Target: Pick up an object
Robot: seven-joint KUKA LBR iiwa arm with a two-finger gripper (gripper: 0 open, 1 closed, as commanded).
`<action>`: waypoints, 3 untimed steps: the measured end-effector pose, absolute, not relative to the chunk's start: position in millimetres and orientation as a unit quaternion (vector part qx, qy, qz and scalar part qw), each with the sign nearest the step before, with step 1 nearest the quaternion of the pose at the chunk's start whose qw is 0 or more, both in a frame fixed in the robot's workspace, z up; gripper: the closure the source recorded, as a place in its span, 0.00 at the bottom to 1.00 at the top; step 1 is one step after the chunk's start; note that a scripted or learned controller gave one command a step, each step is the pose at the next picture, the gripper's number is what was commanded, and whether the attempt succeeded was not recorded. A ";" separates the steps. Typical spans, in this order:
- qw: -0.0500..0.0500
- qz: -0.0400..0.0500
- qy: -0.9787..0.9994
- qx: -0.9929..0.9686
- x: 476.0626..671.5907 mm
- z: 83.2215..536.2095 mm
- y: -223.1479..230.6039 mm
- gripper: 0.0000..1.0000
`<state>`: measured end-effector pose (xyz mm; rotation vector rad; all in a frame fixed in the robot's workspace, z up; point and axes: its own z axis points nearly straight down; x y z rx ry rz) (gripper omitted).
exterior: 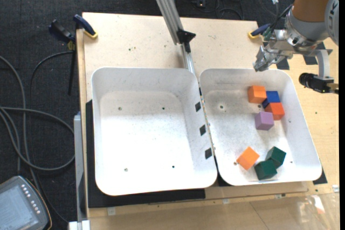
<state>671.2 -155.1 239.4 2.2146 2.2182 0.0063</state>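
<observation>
Nearest us in the right bin (302, 132), two dark green blocks (271, 163) are sitting pressed together, with an orange cube (248, 158) just beside them: matte, hard-edged little solids on smooth white plastic. Farther in, a purple cube (264, 120), two orange blocks (257, 94) and a blue one (273, 97) are huddling tight. I'm thinking that crowding could spoil a pick, with a finger landing on a neighbour. At the far rim the gripper (262, 63) is hovering, carrying nothing; its claw's spread I cannot tell.
</observation>
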 end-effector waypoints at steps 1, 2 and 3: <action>0.002 0.001 0.708 0.706 672.2 260.7 -155.1 1.00; -0.001 0.000 0.710 0.705 654.5 248.5 -98.9 1.00; -0.001 0.001 0.710 0.704 649.1 253.5 -41.2 1.00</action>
